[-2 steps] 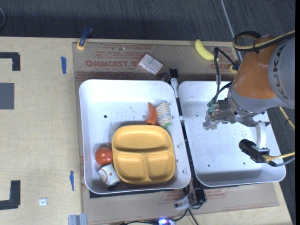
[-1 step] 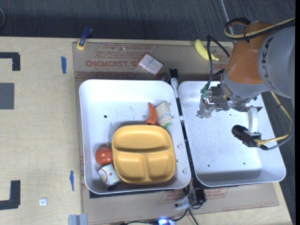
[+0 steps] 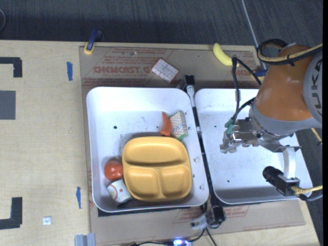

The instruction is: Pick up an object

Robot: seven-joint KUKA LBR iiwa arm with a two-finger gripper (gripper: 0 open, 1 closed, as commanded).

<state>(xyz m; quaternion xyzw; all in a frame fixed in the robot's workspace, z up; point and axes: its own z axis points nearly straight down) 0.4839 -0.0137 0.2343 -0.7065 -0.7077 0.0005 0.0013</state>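
The left bin (image 3: 102, 117) holds a yellow divided plate (image 3: 156, 168) turned over across its front half. A red ball (image 3: 113, 169) and a small white and orange can (image 3: 119, 191) lie against the plate's left side. Behind the plate sit an orange piece (image 3: 165, 124) and a patterned packet (image 3: 178, 124), close to the bin's right wall. My gripper (image 3: 229, 140) hangs over the left middle of the right bin (image 3: 215, 106), apart from all these objects, and I see nothing in it.
A yellow banana-shaped toy (image 3: 222, 54) and a small printed card (image 3: 164, 69) lie on the brown board behind the bins. A blue clamp (image 3: 92, 40) sits at the board's far left corner. The arm's orange band (image 3: 284, 86) covers the right bin's right side.
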